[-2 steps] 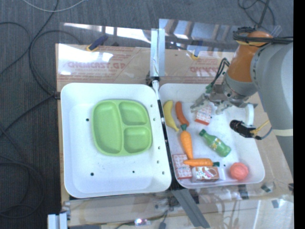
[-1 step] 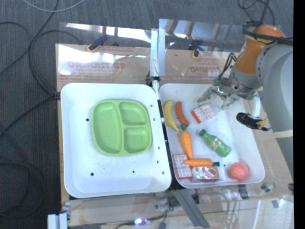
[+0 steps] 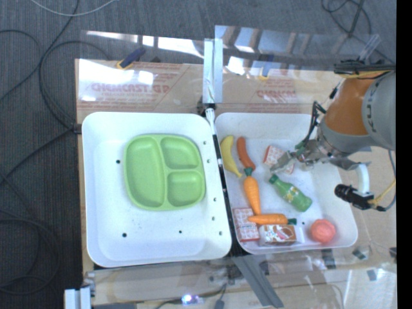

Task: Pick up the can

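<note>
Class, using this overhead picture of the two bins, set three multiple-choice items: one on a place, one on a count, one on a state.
1. Where is the green divided plate?
A. left bin
B. right bin
C. on the floor

2. How many carrots lie in the right bin?
A. none
B. two
C. five

3. How does the green bottle rest?
A. upright
B. lying on its side
C. held between fingers

Answers:
1 A, it sits in the middle of the left bin.
2 B, one carrot lies lengthwise, another carrot lies crosswise below it.
3 B, it lies flat below the gripper.
</note>
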Controlling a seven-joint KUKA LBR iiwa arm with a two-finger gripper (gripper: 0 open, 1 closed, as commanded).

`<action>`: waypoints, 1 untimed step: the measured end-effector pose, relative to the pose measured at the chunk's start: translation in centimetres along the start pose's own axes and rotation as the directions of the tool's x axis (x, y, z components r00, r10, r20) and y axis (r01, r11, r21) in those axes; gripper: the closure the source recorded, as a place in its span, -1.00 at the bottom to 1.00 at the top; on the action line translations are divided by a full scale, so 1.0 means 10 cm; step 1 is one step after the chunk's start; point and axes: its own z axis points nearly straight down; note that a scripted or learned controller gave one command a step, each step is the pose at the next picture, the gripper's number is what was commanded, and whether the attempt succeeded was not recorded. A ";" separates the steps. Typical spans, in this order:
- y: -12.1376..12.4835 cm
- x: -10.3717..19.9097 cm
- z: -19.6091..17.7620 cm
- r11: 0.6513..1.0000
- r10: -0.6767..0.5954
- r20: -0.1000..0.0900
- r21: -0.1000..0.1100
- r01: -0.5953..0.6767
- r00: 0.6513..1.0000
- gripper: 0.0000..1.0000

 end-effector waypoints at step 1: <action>0.49 0.56 0.01 0.975 0.223 0.001 -0.001 -0.223 0.975 -1.00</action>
